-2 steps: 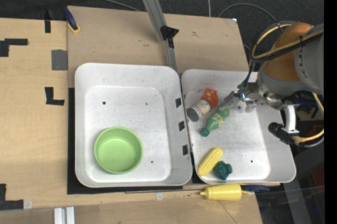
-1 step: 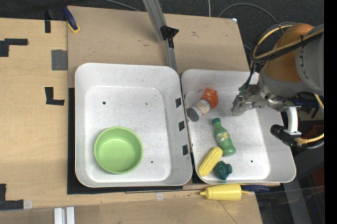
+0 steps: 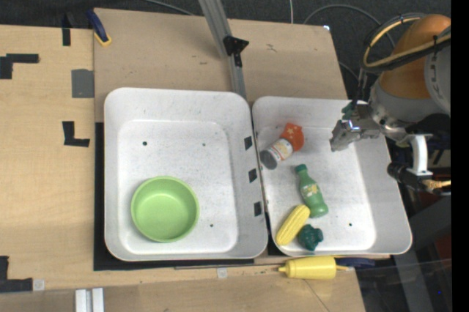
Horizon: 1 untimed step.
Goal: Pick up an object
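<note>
the pincer (image 3: 343, 136) hangs over the right bin (image 3: 381, 179) near its upper right part, and nothing is seen between it; whether it is released or clenched cannot be told. the nearest thing, an orange bottle (image 3: 284, 144), lies on its side to the pincer's left, well apart. for a sound grasp, the pincer should be centred across the bottle's narrow width before being lowered.

Your counter (image 3: 168, 58) carries two white bins (image 3: 176, 102) (image 3: 381, 230) side by side, with a yellow bottle (image 3: 311, 268) at its front edge.
</note>
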Available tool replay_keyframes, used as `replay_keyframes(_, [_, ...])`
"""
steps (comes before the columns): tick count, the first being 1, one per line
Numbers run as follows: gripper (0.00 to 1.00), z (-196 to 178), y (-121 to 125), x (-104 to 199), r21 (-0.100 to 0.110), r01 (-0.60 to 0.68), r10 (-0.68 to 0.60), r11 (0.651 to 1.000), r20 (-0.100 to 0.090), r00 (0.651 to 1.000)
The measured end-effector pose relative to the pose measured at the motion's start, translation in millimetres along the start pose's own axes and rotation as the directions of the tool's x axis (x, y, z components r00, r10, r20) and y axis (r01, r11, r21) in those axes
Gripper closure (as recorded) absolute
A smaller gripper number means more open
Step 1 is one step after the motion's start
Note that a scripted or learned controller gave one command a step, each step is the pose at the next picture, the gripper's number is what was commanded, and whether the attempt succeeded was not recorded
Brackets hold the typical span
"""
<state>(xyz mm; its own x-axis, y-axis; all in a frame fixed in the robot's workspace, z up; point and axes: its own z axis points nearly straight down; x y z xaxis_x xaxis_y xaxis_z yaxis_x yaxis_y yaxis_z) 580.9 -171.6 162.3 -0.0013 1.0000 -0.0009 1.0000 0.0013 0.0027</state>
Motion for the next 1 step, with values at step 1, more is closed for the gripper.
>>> replay_keyframes(1, [1.00,-56.9,11.0,1.7,-0.003,0.001,-0.001,1.000,0.001,1.000])
